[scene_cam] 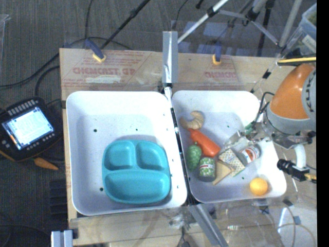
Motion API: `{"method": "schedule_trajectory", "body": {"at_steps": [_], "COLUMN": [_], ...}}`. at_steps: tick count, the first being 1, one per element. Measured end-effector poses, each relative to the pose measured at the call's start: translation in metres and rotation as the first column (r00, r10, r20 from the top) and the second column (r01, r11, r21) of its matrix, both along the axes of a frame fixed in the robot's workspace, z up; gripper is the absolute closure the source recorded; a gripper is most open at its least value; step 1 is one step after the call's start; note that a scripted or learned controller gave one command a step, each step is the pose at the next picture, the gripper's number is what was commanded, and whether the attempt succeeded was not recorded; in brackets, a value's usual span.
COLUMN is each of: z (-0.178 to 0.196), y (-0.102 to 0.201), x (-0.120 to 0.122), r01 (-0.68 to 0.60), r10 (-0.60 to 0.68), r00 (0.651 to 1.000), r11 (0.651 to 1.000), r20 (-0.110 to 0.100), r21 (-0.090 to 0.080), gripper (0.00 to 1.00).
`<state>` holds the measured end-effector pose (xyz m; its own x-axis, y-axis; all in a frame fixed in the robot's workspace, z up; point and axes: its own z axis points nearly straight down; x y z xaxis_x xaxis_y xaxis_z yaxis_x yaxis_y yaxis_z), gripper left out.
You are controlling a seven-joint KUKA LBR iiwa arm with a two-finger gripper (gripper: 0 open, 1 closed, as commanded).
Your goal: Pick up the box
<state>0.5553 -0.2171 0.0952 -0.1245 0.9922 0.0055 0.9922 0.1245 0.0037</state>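
Gripper (245,137) sits low in the right bin (226,99), fingers closed on the box (234,160) at its seven o'clock, carrot (204,142) at nine

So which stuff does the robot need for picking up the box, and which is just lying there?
For the job: box, hand.

Just lying about: tray, carrot, orange, can, croissant, green fruit, bottle.

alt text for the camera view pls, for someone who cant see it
A robot arm reaches from the right over the right bin, its gripper low over a small patterned box among a carrot, can and orange. The left bin holds a teal divided tray.
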Motion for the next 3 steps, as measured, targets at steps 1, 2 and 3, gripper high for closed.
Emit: {"method": "schedule_trajectory", "body": {"at_steps": [1, 2, 3], "z": [-0.005, -0.004, 0.005], "y": [0.051, 0.111, 0.111], "x": [-0.038, -0.067, -0.065], "r01": [0.026, -0.056, -0.055], "r10": [-0.026, 0.056, 0.055], "r00": [1.000, 0.998, 0.998], "r11": [1.000, 0.998, 0.998], "r20": [0.010, 0.013, 0.016], "r21": [-0.012, -0.013, -0.011], "gripper": [0.00, 0.00, 1.00]}}
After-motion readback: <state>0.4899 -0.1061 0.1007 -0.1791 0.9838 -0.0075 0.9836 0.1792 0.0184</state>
